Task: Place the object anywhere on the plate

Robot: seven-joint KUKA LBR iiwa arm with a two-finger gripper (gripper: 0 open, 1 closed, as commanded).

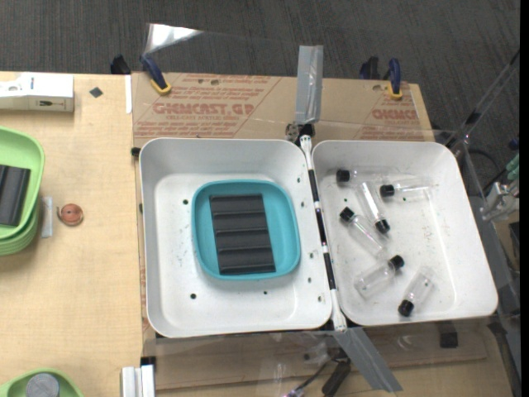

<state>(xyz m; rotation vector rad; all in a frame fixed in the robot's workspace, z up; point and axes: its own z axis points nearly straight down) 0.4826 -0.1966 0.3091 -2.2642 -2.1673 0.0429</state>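
Vials lie scattered right of the teal plate, none on it. We judge nothing placed yet, and we cannot tell the tool's state.

dark carpet floor, wood bench

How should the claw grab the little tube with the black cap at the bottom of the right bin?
Probably from straight above, pinching the vial across its clear middle. It lies flat and tilted, cap toward the bin's front wall, with open floor on both long sides.

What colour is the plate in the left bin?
Teal, with a black ribbed insert; the camera view shows the plate clearly.
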